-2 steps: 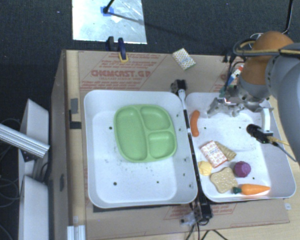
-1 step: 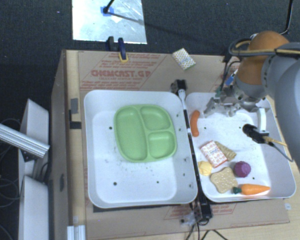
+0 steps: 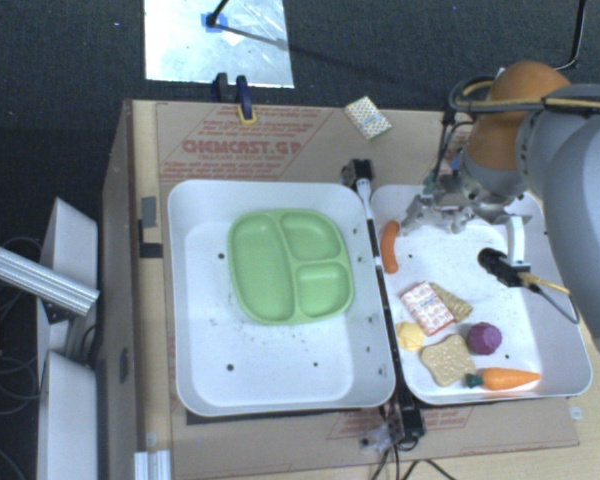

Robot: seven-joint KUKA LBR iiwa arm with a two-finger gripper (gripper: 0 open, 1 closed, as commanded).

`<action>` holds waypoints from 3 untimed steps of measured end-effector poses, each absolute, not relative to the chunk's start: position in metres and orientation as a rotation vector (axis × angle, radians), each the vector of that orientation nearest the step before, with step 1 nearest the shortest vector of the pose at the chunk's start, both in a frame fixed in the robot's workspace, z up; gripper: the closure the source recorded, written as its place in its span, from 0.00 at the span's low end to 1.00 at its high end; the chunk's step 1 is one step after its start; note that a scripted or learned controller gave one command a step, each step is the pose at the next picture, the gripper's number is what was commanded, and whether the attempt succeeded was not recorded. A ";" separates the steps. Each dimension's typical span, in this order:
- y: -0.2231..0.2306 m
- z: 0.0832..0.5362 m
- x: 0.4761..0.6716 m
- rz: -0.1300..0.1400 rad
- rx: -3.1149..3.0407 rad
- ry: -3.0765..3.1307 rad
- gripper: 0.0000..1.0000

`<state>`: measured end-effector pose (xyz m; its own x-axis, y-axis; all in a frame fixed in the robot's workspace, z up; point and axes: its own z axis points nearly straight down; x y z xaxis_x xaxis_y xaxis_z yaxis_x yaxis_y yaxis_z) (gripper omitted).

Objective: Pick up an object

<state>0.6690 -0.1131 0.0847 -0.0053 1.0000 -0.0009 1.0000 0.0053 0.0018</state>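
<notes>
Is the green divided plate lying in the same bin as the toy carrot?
No: the green divided plate lies in the left bin, while the toy carrot lies in the right bin.

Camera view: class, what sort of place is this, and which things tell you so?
Probably a robotics lab test bench: a robot arm reaches over two white bins, one holding a green divided plate, the other toy food such as a carrot.

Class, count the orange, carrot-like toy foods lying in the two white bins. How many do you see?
2, both in the right bin: one carrot along its near edge, one orange piece by its left wall. The arm overhangs the far corner and may hide more.
</notes>
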 end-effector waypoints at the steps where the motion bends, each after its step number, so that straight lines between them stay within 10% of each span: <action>1: -0.113 0.096 0.670 0.003 2.209 2.226 1.00; 2: -0.114 0.096 0.670 0.002 2.209 2.227 0.00; 3: -0.121 0.085 0.669 0.001 2.218 2.221 0.00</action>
<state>0.6690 -0.1209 0.0851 -0.0014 1.0000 -0.0018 1.0000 0.0014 0.0026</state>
